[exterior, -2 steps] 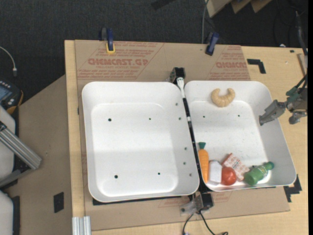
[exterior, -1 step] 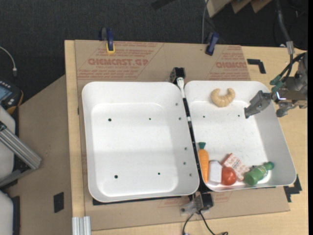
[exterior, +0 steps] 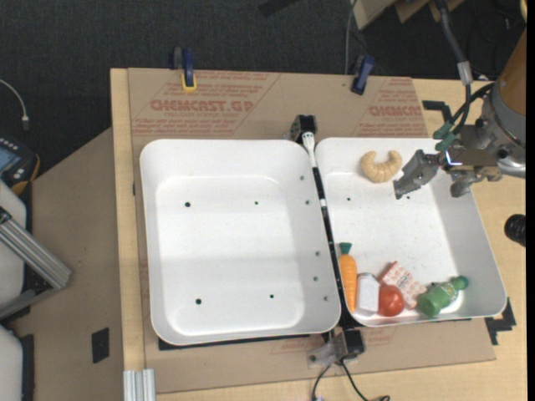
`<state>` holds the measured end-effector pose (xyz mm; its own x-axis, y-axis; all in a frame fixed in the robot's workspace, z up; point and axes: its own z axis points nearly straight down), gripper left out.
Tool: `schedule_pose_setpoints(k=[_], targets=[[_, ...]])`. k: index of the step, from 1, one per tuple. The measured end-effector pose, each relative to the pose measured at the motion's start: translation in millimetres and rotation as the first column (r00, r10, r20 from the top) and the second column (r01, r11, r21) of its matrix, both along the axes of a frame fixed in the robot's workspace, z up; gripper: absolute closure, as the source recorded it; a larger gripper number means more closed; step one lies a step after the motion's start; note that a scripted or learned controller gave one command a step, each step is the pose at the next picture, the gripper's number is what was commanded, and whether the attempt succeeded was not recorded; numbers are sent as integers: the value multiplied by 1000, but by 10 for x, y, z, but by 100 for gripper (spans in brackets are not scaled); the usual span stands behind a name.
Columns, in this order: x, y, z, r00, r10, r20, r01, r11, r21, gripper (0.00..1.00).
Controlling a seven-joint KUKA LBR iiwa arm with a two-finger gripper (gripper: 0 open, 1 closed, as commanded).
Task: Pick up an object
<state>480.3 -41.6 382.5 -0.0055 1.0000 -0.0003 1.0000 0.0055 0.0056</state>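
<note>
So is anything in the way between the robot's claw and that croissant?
Nothing visible is. The gripper hangs over the right bin, just right of the croissant, with bare white floor between them. The carrot, tomato and green bottle lie far off along the near edge.

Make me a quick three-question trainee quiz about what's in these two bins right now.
1. True or false: the croissant lies in the right bin.
2. Which item lies against the divider between the bins? A) green bottle B) carrot C) tomato
3. Fill in: the gripper is above the ___ bin.

Key: 1 true; 2 B; 3 right.
</note>
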Motion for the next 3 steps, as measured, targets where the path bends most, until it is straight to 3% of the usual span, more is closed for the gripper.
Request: schedule_pose_setpoints(k=[2, 3], targets=[[-5, 943, 818, 1000, 1, 2, -1, 1000, 2, 0], [0, 915, 903, 1000, -3, 0, 3, 1000, 0, 100]])
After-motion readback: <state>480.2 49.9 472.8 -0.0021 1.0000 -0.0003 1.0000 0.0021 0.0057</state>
